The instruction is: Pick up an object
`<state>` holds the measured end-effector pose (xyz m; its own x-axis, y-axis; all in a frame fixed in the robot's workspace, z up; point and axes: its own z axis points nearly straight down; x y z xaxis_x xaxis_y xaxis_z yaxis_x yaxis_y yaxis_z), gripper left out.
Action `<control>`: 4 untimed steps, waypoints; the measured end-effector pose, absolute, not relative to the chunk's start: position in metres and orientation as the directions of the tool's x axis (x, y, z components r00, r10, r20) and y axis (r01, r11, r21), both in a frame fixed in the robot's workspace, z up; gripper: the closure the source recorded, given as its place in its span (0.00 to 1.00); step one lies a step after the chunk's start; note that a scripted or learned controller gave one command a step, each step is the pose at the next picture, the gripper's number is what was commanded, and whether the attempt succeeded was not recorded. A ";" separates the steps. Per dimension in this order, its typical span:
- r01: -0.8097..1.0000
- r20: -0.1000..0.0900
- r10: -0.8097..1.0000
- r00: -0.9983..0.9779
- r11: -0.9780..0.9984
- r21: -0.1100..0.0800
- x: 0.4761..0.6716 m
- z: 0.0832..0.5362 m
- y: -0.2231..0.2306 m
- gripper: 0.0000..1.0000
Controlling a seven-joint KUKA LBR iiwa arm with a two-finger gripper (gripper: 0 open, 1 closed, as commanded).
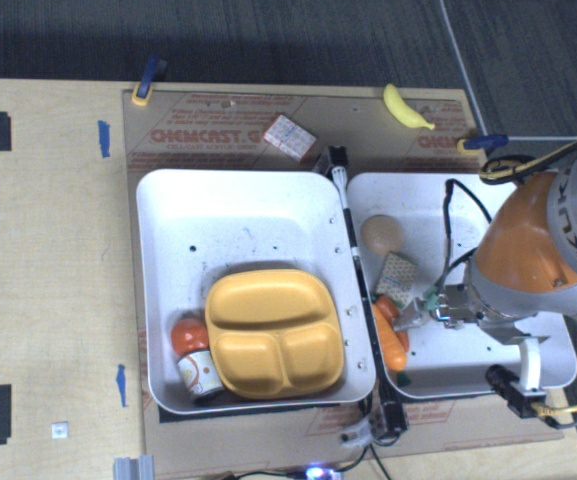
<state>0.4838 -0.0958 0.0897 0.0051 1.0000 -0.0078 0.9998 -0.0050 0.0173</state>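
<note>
Left bin (168,208): yellow tray (271,330); can (200,372).

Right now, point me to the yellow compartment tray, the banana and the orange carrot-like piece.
yellow compartment tray (273,330), camera view, middle ridge between compartments.
banana (406,108), camera view, middle of its curved body.
orange carrot-like piece (392,340), camera view, middle of its visible length.

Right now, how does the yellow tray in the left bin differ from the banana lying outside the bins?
The yellow tray is broad, rounded and split into compartments; the banana is slim and curved. The tray lies inside the left bin, beside a small can; the banana lies on the cardboard behind the right bin. Both are yellow.
</note>
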 end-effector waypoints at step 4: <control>1.000 -0.008 1.000 0.005 -0.005 0.017 0.484 0.090 -0.095 0.00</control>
